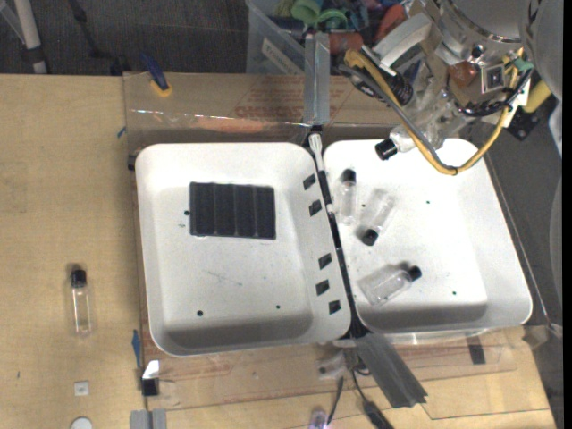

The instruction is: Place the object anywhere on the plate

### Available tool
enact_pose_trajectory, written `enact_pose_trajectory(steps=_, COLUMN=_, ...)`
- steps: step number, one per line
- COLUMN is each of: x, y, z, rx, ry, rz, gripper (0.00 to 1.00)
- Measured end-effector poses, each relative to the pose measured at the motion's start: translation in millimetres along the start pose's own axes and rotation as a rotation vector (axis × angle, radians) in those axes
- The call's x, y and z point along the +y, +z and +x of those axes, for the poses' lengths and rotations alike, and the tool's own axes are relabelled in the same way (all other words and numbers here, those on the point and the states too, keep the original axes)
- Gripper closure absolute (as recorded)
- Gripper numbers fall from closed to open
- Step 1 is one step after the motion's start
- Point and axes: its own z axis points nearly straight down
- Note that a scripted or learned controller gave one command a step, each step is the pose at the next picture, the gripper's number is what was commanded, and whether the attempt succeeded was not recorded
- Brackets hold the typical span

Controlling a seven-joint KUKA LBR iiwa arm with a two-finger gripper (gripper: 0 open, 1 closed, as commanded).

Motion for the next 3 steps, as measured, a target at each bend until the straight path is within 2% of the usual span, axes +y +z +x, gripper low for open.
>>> enact_pose_trajectory(steps=1, x=-32.0, y=0.0, z=-32.4, rx=0.001, ry=0.121, rz=-0.001, gripper=1.00)
enact_pose_trajectory(steps=2, x=-134.9, y=137.8, z=-17.2, rx=0.000, ry=0.061, rz=-0.002, gripper=1.00)
enact_pose_trajectory(steps=3, x=-182.3, y=249.0, z=0.3, rx=0.000, ry=0.123, rz=-0.002, gripper=1.00)
